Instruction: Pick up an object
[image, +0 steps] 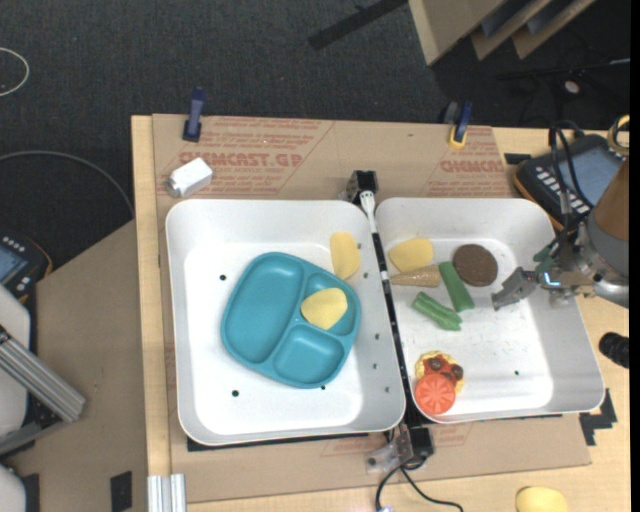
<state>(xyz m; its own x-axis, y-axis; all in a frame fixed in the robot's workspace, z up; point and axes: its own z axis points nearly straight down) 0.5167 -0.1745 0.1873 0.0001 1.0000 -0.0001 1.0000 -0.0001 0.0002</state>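
— Where's the gripper (522, 287)?

— Low in the right bin (560, 395), jaws apart, nothing between them.

— And the food?

— Brown disc (475, 265) just left of it (green pieces (447, 299) beside), untouched.

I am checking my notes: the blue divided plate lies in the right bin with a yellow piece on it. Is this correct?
Not quite. The camera view shows the blue divided plate in the left bin, not the right one. A yellow piece does lie on it.
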